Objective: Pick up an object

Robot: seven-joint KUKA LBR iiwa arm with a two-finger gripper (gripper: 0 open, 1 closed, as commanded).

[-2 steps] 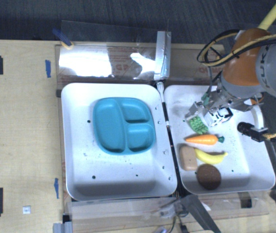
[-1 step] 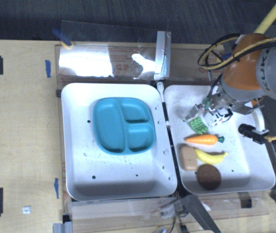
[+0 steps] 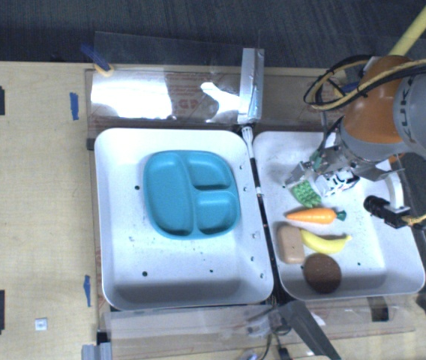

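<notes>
Crowding was the trouble, to my eye, in the right bin (image 3: 404, 272). Nearest me a brown ball (image 3: 322, 271) sat at about six o'clock in that bin, and just above it a tan block (image 3: 290, 244) lay touching a yellow banana (image 3: 325, 241). An orange carrot (image 3: 312, 216) lay just beyond the banana, and a green knobbly piece (image 3: 304, 193) lay just beyond the carrot, towards twelve o'clock. The gripper (image 3: 324, 172) hung right over that green piece, with a black-and-white item (image 3: 338, 184) at three o'clock of it.

Whether the gripper was apart or together, I could not tell; the wrist and cables hid it, and nothing could be seen held.

With things packed so near, a descent on the green piece could, I judged, nudge the carrot or catch the black-and-white item instead. A pinch on the rounded carrot might slip. The bin's wall at nine o'clock of the green piece was close enough to foul a wide approach.

Counted: one ball, one block, one banana, one carrot, one green piece, one black-and-white item, perhaps a toy. The left bin (image 3: 115, 261) held one blue divided tray (image 3: 192, 193), well apart from the arm. Bins numbered two.
</notes>
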